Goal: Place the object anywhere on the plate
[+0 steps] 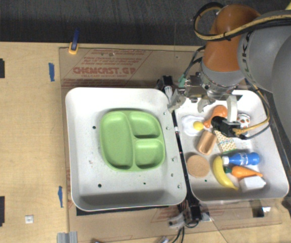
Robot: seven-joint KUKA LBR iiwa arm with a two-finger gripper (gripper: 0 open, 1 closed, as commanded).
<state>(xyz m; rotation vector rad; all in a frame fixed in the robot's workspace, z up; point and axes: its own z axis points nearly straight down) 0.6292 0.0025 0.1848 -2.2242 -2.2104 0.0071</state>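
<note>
Left bin – one green divided plate, lying flat at centre. Right bin – egg, orange piece, brown cylinder, round biscuit, banana, blue bottle, carrot and white block, crowded together. Every loose object lies in this bin. The gripper hangs over its far end, just above the egg and orange piece; whether it is open or closed, or grips anything, cannot be told.

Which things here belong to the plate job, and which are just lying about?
Job: green three-compartment plastic plate in the left white bin; gripper over the right bin. Which object goes is unclear.
Lying about, right bin: yellow banana, blue-and-white bottle, orange carrot, round tan disc, tan cylinder.
</note>
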